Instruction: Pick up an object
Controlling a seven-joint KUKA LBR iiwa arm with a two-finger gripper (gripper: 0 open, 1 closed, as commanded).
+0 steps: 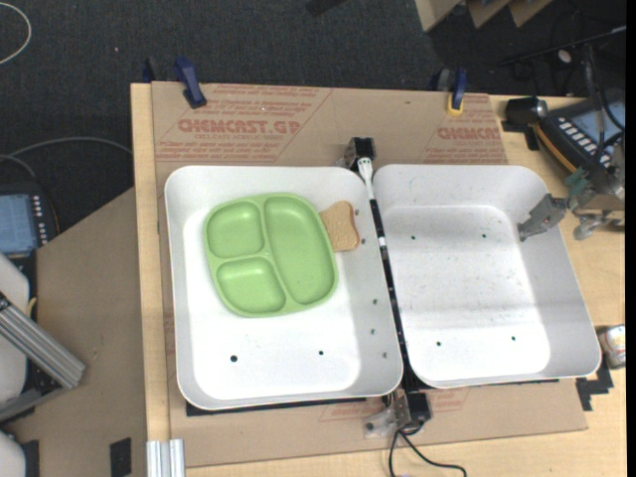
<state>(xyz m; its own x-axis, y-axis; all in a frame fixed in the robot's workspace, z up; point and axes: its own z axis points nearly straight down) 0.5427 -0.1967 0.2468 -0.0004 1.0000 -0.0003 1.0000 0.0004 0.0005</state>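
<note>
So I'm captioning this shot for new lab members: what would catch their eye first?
The bright green divided plate in the left bin stands out most, with a tan toast-like piece touching its right rim. The gripper sits at the right bin's far right edge.

Even, fairly bright overhead light; the white bins point(467, 356) look slightly washed out with mild glare. Shadows are soft and short along the bin walls. Focus is moderate, grainy overall, softer toward the corners of the frame.
</note>
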